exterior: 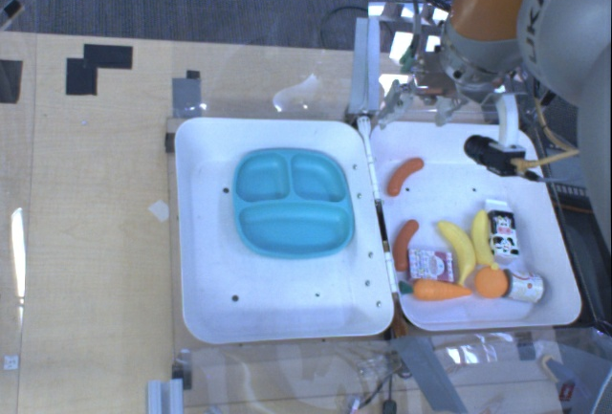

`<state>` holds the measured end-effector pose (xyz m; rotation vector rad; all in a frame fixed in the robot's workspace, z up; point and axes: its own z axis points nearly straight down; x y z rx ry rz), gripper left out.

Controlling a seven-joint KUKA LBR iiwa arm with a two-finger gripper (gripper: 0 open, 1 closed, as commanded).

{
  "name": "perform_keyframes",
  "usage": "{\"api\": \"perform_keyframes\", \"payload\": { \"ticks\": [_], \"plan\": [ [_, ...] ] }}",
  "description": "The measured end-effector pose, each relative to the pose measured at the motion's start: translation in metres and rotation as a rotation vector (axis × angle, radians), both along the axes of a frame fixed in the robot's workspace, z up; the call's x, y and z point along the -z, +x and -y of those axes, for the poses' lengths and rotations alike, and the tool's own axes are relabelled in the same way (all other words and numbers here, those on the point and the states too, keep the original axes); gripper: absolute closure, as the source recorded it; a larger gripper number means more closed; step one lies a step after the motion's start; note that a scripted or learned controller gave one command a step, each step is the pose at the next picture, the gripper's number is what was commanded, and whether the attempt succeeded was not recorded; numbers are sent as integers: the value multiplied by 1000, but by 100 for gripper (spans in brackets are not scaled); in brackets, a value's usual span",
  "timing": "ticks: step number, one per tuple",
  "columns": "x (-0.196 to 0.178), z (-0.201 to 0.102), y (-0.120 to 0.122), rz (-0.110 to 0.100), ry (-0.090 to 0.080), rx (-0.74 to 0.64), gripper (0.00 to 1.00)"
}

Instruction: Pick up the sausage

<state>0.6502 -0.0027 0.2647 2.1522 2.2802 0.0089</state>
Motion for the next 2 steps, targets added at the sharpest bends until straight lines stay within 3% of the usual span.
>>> {"api": "perform_keyframes", "payload": {
  "ticks": [1,2],
  "plan": [
    [-55,27,-31,2,-2,-129,0],
    [80,-20,-26,-6,0,-60,0]
  ]
}}
